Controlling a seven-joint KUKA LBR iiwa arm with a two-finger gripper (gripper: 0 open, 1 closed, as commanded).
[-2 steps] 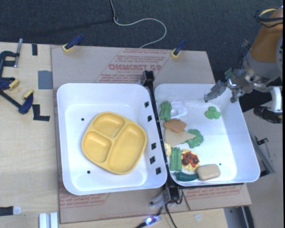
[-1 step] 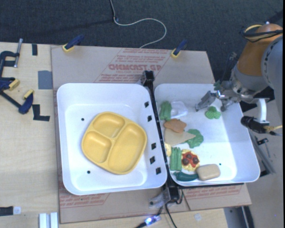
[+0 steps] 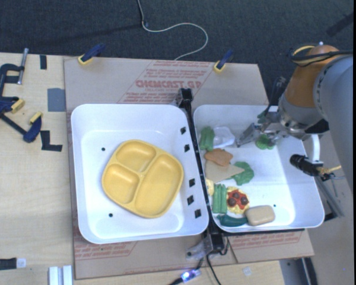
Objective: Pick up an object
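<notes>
Lying in the right bin (image 3: 296,218) is a heap of toy food: a green pepper-like piece (image 3: 207,138) near its back left corner, a brown leaf-shaped piece (image 3: 218,157) and a pale wedge (image 3: 222,171) below it, a green leafy piece (image 3: 245,173), a pizza slice (image 3: 237,199), a green pod (image 3: 219,198) and a tan bread roll (image 3: 260,215) towards the front edge. The tool (image 3: 256,134) hangs low over the bin's back part, beside a small green piece (image 3: 264,142); whether its fingers are apart or together I cannot tell. A yellow divided plate (image 3: 143,177) sits in the left bin (image 3: 86,159).
</notes>
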